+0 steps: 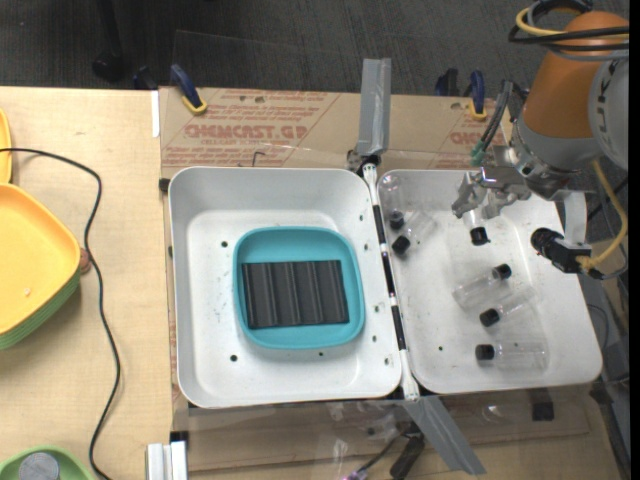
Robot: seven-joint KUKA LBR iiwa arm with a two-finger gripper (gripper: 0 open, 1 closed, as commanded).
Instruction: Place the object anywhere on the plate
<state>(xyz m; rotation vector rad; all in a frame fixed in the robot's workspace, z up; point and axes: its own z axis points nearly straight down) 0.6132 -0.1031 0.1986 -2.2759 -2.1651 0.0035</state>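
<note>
A teal plate [298, 290] with a dark ridged middle lies in the left white bin [200, 268]. Several clear vials with black caps lie in the right white bin [560, 358]: one near the front [508, 353], one mid-bin [487, 293], one by the left wall [400, 231]. My gripper [480, 208] hangs over the back of the right bin, well to the right of the plate. A black-capped vial [479, 235] sits right under it; whether it is held is unclear.
A divider [385, 268] separates the two bins. Cardboard [260, 128] with clamps lies behind them. Yellow and green dishes [30, 263] and a black cable [100, 298] rest on the wooden bench to the left.
</note>
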